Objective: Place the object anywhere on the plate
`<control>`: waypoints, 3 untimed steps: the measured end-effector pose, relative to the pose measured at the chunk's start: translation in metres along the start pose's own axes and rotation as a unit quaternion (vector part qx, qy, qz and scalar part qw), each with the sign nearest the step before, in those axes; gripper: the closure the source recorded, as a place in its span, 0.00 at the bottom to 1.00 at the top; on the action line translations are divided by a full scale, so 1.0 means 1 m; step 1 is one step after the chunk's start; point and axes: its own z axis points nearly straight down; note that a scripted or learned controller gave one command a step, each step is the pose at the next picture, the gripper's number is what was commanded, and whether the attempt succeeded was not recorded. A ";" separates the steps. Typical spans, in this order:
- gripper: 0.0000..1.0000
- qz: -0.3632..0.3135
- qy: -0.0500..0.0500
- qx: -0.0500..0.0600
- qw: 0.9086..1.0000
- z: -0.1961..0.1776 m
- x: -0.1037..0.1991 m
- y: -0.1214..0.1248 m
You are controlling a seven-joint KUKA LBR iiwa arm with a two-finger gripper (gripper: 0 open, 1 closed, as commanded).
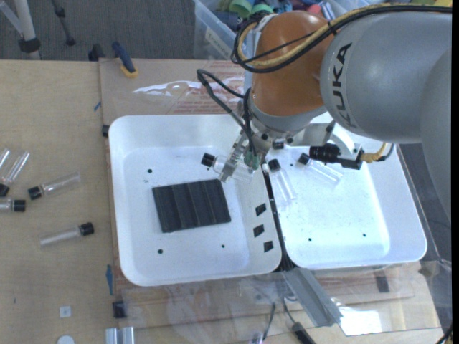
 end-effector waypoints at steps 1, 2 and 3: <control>1.00 -0.080 0.000 0.000 0.997 -0.035 -0.011 0.086; 1.00 -0.068 0.000 0.000 0.998 -0.033 0.006 0.120; 1.00 -0.105 0.000 0.000 0.995 -0.041 0.007 0.125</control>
